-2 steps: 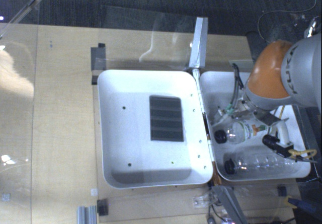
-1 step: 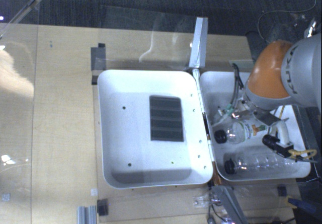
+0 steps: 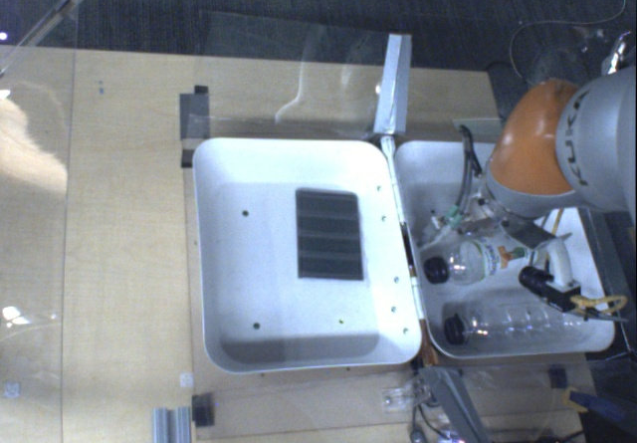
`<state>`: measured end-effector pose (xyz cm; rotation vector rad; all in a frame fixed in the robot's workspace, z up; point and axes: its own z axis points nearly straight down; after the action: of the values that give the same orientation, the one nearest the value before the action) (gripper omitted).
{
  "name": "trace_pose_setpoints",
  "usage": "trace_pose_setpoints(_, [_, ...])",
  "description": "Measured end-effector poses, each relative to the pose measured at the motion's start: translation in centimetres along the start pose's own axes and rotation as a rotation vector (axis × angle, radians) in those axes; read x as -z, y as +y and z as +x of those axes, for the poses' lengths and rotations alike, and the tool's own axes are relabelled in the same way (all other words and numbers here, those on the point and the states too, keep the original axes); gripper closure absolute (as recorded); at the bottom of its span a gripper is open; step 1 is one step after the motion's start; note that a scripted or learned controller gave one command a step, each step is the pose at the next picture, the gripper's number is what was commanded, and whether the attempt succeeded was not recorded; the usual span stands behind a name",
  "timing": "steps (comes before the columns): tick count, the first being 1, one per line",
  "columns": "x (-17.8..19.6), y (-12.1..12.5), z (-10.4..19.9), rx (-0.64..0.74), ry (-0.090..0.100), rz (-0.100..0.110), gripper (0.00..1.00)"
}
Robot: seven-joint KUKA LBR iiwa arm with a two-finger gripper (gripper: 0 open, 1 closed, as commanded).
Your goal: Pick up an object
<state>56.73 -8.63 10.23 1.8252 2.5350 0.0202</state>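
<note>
You see the arm reaching in from the right, hanging over the right bin. The gripper sits low in that bin's upper left part, just above a clear bottle that lies on its side, black cap toward the left bin. The wrist hides much of the gripper, so you cannot tell whether it is spread or closed. It seems to be just beside the bottle, perhaps touching it. A second clear bottle, also on its side with its black cap pointing left, lies along the near wall. In the left bin a dark ribbed pad lies flat near the middle, well apart from the gripper.
</note>
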Motion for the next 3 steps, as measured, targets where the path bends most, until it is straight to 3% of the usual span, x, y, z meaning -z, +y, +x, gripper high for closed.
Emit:
trace_pose_setpoints(2, [0.0,0.0,0.0,0.0,0.0,0.0,0.0])
trace_pose_setpoints(3, [8.4,-0.6,1.3,-0.302,0.002,0.015,0.0])
